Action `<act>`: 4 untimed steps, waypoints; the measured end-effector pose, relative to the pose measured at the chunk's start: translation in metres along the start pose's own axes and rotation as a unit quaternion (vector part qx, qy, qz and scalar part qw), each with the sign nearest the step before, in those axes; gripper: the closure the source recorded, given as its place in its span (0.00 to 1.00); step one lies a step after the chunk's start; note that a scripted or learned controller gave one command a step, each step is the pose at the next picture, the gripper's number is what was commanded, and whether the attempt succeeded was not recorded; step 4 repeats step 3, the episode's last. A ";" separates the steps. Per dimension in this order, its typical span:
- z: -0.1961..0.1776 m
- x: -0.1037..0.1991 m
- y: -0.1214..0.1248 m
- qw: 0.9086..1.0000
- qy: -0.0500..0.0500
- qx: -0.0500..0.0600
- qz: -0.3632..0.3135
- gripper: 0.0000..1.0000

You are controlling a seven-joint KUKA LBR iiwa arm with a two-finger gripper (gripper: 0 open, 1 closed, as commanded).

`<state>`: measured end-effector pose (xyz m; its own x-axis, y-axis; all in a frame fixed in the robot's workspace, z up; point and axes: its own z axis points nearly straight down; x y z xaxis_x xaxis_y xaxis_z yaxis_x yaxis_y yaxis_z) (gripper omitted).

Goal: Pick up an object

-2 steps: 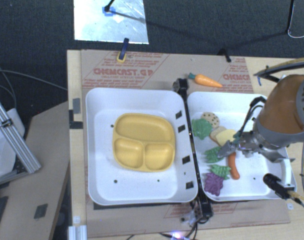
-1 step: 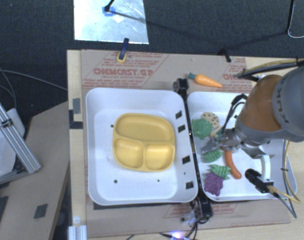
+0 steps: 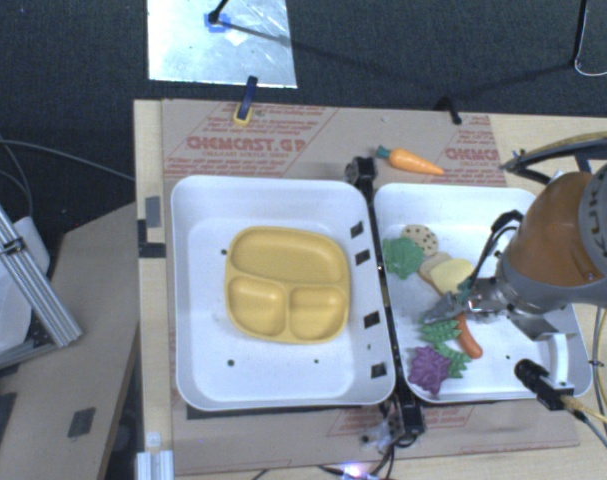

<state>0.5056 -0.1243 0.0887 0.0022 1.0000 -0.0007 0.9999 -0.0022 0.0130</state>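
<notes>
Camera view: grey two-finger pincer (image 3: 445, 311), grip state indiscernible, poised above small orange toy carrot (image 3: 469, 339) in right shallow white bin (image 3: 543, 372); yellow compartment tray (image 3: 287, 283) occupies left bin (image 3: 198, 368).

Robotics lab, arm (image 3: 568, 238) over 2 white bins (image 3: 198, 298), cables, aluminium framing (image 3: 18, 268)

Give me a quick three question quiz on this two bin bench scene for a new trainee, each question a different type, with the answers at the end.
1. True or false: the yellow tray lies in the left bin.
2. Which item lies outside both bins? A) purple toy B) carrot C) cookie
3. Fill in: the gripper is down in the ___ bin.

Key: 1 true; 2 B; 3 right.
</notes>
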 end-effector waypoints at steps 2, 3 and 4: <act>-0.100 0.104 0.034 1.000 0.002 0.001 -0.008 1.00; -0.166 0.148 0.054 1.000 0.002 0.002 -0.006 1.00; -0.166 0.148 0.054 1.000 0.002 0.002 -0.006 1.00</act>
